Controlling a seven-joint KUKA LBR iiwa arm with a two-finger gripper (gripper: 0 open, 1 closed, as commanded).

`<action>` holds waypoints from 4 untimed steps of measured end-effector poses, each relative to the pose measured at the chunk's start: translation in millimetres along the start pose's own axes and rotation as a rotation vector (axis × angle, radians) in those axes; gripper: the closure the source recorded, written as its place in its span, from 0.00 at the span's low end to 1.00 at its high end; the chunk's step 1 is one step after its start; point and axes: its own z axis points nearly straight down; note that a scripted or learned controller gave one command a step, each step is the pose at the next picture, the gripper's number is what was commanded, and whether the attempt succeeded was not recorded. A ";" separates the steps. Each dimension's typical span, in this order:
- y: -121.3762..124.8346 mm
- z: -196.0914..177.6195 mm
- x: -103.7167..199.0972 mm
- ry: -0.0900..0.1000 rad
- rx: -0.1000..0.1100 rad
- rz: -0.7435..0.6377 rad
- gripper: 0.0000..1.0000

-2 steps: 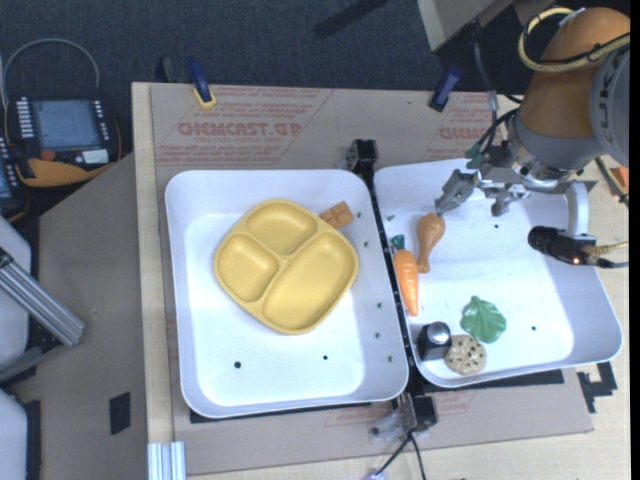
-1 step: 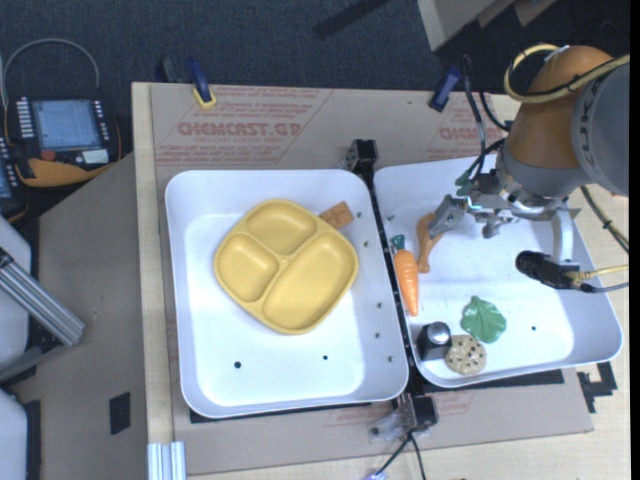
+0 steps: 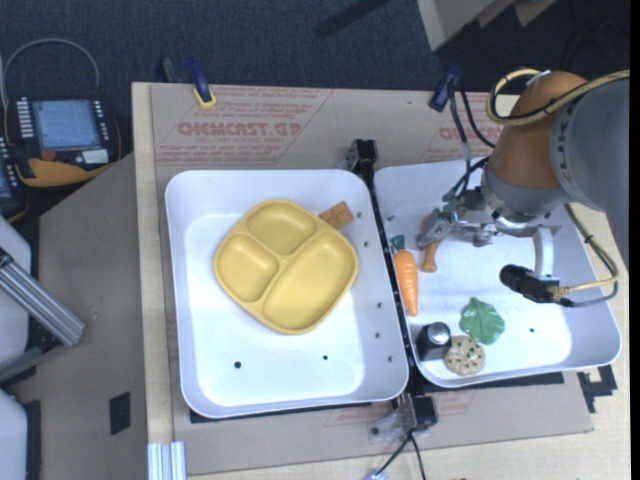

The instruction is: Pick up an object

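Sitting lowest in the frame, at the right bin's (image 3: pixel 590 343) bottom rim, are a speckled cookie (image 3: pixel 465 355) and a small black-and-silver piece (image 3: pixel 433 338), almost touching each other. A green leafy item (image 3: pixel 483 320) is lying just above the cookie. Open white floor is showing to the right of these, toward the bin's lower right corner.

An orange carrot (image 3: pixel 405 280) is lying lengthwise along the right bin's left wall, close to the divider between the bins. A smaller orange piece (image 3: pixel 430 258) is sitting just right of its top end.

In the left bin (image 3: pixel 200 368), a yellow divided plate (image 3: pixel 287 265) is taking up the upper middle, leaving bare floor across the bottom and left. A brown block (image 3: pixel 336 214) is peeking out at the plate's upper right edge.

The arm is reaching in from the right of the frame, wrist bent down over the upper part of the right bin. The gripper (image 3: pixel 437 230) is hanging low just above the smaller orange piece. Cannot tell whether the claw is released or clenched; nothing is visibly between its tips.
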 end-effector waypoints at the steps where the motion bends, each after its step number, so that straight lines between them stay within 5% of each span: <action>1: 2.4 -14.5 -0.7 -0.002 -0.009 0.001 1.00; 4: 13.8 -183.8 -4.5 0.001 -0.006 -0.002 1.00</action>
